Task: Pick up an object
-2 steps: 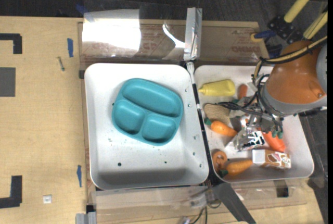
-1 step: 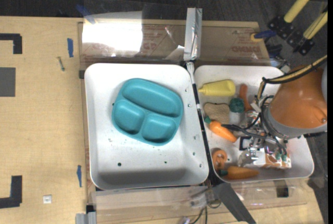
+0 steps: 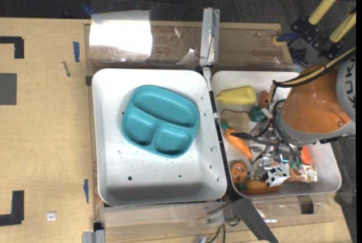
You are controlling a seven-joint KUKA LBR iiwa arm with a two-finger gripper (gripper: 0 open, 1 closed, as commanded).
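Orange-banded, my arm (image 3: 314, 106) is reaching down into the right bin (image 3: 334, 177), my gripper (image 3: 271, 151) hovering among toys beside the carrot (image 3: 240, 144); its grip I cannot tell.

2 bins sit side by side on the counter (image 3: 45, 140). The left bin (image 3: 113, 179) holds 1 divided tray (image 3: 160, 119), lying nearer the bin's far edge. The right bin (image 3: 334, 177) holds a bottle (image 3: 236, 95) at its far left corner, a carrot (image 3: 240, 144) by its left wall, and a cow figure (image 3: 276, 175) near its front edge. The arm (image 3: 314, 106) overhangs the right bin's right half.
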